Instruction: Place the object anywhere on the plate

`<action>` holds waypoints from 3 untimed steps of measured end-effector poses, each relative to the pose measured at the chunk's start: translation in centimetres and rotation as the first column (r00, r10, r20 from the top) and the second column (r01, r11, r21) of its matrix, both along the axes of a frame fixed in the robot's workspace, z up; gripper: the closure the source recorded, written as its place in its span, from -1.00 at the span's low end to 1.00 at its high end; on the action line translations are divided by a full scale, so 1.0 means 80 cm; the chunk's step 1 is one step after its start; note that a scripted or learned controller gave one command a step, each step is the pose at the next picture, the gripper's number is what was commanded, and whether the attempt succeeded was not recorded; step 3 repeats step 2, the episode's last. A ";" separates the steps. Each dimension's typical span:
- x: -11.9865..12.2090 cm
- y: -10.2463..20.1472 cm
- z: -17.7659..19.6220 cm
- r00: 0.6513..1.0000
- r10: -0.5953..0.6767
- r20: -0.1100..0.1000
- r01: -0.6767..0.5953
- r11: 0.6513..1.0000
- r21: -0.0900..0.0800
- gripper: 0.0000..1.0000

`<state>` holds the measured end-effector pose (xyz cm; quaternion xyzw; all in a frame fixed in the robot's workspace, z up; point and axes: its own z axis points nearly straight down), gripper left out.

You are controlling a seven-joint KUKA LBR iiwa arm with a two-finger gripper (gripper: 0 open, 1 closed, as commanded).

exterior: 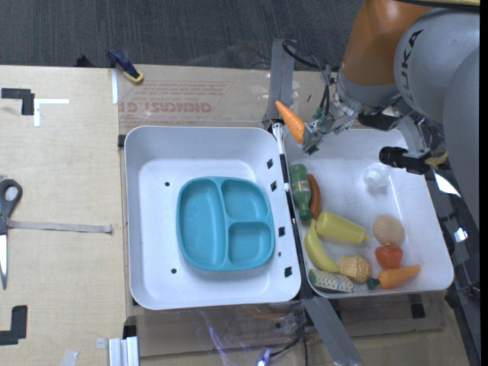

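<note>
One small orange carrot, judged light, rigid and smooth, sat pinched at its thick end in the closed claw.

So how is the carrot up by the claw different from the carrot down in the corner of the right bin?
The carrot by the claw is raised over the bins' dividing wall, at the claw; the corner carrot lies flat on the right bin floor. The upper one tilts diagonally; the lower lies nearly level. The upper stands alone; the lower sits beside a tomato. Both are orange and tapered.
</note>
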<state>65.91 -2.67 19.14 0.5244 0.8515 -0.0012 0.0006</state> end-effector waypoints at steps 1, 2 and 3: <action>-0.062 0.063 0.000 0.987 -0.159 -0.001 0.159 0.987 0.001 1.00; -0.062 0.063 0.000 0.987 -0.159 -0.001 0.159 0.987 0.002 -1.00; -0.062 0.063 0.000 0.987 -0.159 -0.001 0.159 0.987 0.002 -1.00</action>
